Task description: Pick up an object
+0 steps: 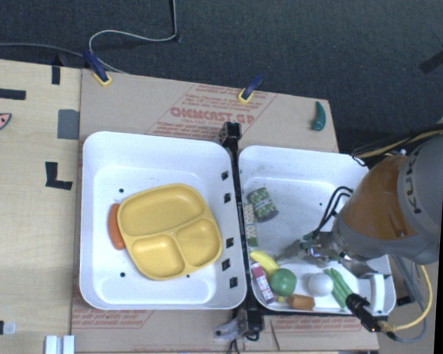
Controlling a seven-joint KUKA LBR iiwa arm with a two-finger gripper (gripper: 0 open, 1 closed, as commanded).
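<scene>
Near edge of the right bin (306,162) is where the clutter sits: a small red-labelled packet (261,280), a green ball (283,281), an orange stub (301,301), a white egg-shaped piece (320,283) and a green stick (340,288), with a yellow banana-like piece (262,260) just behind them.

The gripper (307,247) hangs low over this bin, just above that row. Jaw state: cannot tell (metal parts blur into the bin floor from this angle). Nothing visibly sits between them.

Closest candidates look like the white egg-shaped piece, just toward the near side of the tool, and the green ball, near and a bit left. Both sit apart from the jaws, not touching.

To do this well, my read: pick one item, centre over it, come straight down. The row is tightly packed, so a skewed approach risks nudging neighbours or pinching two. Round items may squirt out.

Further back: a green patterned can (263,202) lies alone, easier access. Left bin (99,202) holds a yellow divided tray (169,230) over an orange item (116,227).
</scene>
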